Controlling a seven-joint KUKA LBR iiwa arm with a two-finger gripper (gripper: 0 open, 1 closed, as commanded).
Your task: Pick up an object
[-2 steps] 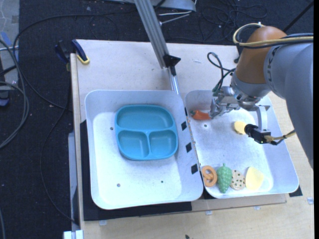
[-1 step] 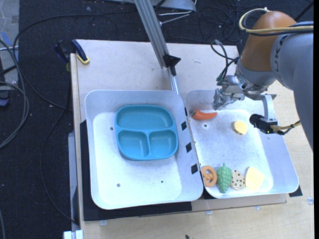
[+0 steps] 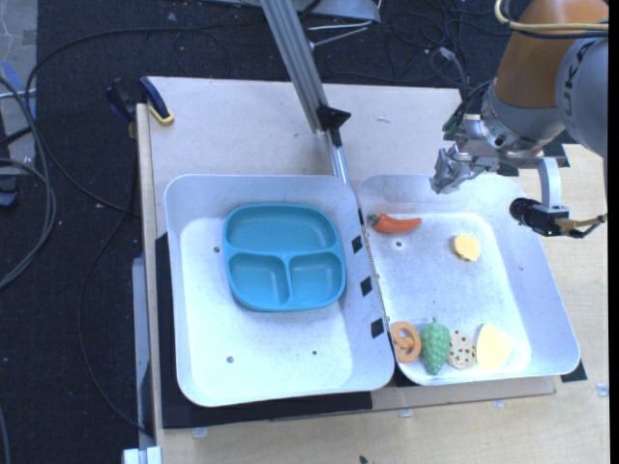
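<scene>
In the camera view my gripper [image 3: 447,181] hangs over the far edge of the right bin [image 3: 527,278], high above the floor of the bin, with nothing visible between its fingers. An orange-red carrot-like piece [image 3: 397,224] lies at the bin's far left, to the left of and below the gripper. A small yellow piece [image 3: 467,248] rests near the middle. Along the near edge sit a pretzel [image 3: 405,339], a green bumpy piece [image 3: 436,346], a dotted cookie [image 3: 461,350] and a pale yellow wedge [image 3: 493,346].
The left bin [image 3: 193,346] holds a blue divided plate [image 3: 285,256]. A slanted metal pole [image 3: 295,51] rises from behind the two bins. Cables lie on the dark floor around the bench.
</scene>
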